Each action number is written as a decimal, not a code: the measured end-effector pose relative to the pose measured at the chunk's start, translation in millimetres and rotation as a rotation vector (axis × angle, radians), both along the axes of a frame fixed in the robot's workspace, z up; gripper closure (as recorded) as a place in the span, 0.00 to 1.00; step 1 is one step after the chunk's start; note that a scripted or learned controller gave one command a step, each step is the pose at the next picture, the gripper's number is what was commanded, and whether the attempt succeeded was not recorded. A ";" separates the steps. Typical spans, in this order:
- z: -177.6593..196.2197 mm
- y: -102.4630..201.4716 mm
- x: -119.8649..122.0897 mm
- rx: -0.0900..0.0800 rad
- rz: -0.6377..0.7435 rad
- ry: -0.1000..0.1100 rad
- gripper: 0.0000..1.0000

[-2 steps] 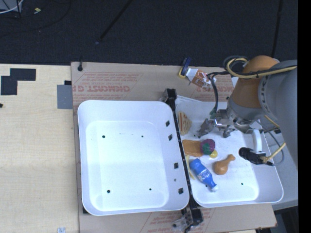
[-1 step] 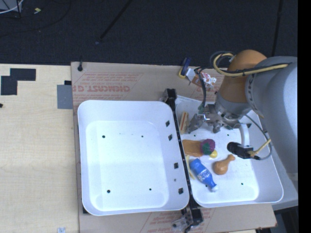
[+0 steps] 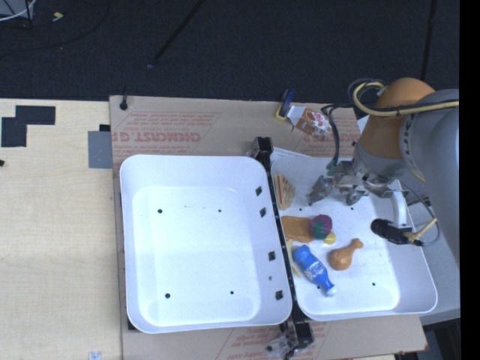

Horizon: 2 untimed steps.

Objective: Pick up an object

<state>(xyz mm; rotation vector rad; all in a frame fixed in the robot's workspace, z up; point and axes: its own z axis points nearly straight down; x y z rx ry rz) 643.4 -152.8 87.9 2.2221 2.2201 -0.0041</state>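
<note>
The gripper (image 3: 332,187) hangs over the right bin (image 3: 416,291) with fingers spread and holding nothing, while the toys, blue bottle (image 3: 313,268) and chicken drumstick (image 3: 344,255) among them, lie so close together that a descent could nudge one aside.

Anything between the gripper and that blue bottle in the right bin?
Yes. The gripper hovers at the bin's far side; an orange piece and a purple-green toy lie between it and the blue bottle.

One fixed overhead camera, slanted down, both bins (image 3: 195,167)
</note>
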 end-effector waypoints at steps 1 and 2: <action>-0.8 41.1 -30.8 0.005 0.003 0.004 0.00; -0.4 71.7 -0.8 0.003 0.004 -0.001 0.00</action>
